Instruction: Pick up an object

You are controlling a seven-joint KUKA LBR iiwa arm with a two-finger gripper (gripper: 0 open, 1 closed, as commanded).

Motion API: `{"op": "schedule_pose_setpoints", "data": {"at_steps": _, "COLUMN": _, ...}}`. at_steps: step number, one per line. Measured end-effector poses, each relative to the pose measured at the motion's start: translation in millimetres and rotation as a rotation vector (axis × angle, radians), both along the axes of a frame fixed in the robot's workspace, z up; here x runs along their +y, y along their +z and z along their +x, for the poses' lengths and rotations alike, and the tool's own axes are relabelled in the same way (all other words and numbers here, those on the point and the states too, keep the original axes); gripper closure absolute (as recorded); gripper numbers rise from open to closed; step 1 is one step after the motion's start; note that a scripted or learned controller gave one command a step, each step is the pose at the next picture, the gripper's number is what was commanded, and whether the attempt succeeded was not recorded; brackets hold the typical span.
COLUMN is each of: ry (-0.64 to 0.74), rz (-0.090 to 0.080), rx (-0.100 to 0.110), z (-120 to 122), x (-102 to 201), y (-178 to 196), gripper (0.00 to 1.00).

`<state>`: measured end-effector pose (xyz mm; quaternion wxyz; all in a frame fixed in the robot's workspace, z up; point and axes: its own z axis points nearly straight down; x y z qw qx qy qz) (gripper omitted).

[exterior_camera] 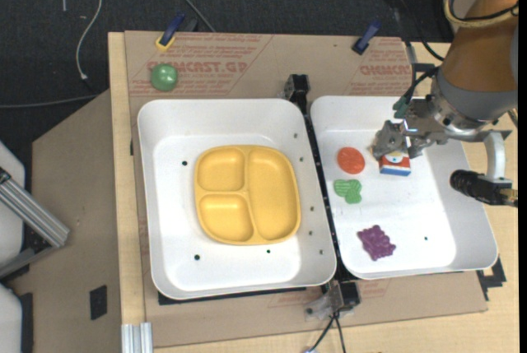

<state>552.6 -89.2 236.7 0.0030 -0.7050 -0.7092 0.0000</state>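
I count two white bins: the left bin carries one yellow divided plate with three compartments, and the right bin holds four small things. These are one orange-red round piece at about nine o'clock from my gripper, one green piece at seven o'clock, one purple grape bunch near six, and one small box just under my wrist. That box is white with a red top and a blue stripe along its base; any print on it is too small to read. My gripper hangs right above it, and I cannot tell how it is set. One green ball lies on the cardboard at ten o'clock from the left bin, beside red lettering I cannot read fully.
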Motion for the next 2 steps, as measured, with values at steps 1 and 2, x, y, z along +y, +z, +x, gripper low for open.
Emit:
{"op": "schedule_pose_setpoints", "data": {"at_steps": 1, "ry": 0.000, "rz": -0.001, "rx": 0.001, "z": -14, "x": 54, "y": -11, "gripper": 1.00}}
{"op": "schedule_pose_setpoints", "data": {"at_steps": 2, "ry": 0.001, "rz": -0.001, "rx": -0.002, "z": -16, "x": 114, "y": -9, "gripper": 1.00}}
